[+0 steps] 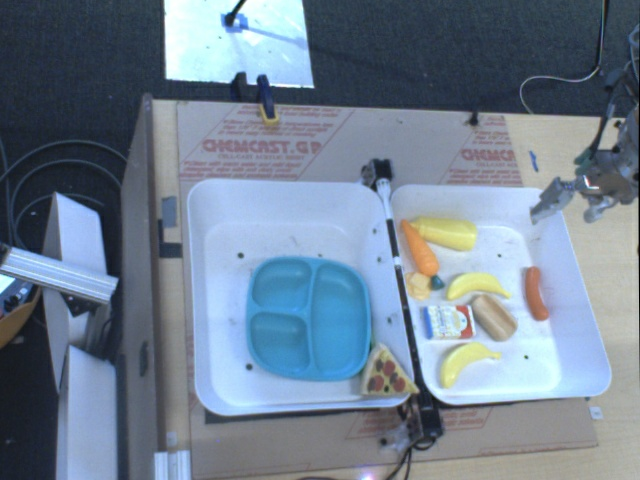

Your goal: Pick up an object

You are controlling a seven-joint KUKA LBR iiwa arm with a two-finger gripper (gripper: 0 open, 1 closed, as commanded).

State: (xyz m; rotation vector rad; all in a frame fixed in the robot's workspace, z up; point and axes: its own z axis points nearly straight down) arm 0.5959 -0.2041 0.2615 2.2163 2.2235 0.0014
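Over right bin's [585,363] far corner, end effector [572,193] spread, red-orange sausage [537,293] lying below

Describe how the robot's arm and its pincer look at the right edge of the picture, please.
The metal pincer is silver-grey, with slim pale fingers on a compact grey body. Behind it the grey arm looks blocky and mechanical. A thin pale cable loops across the dark floor towards the arm. The picture is too small to show any markings.
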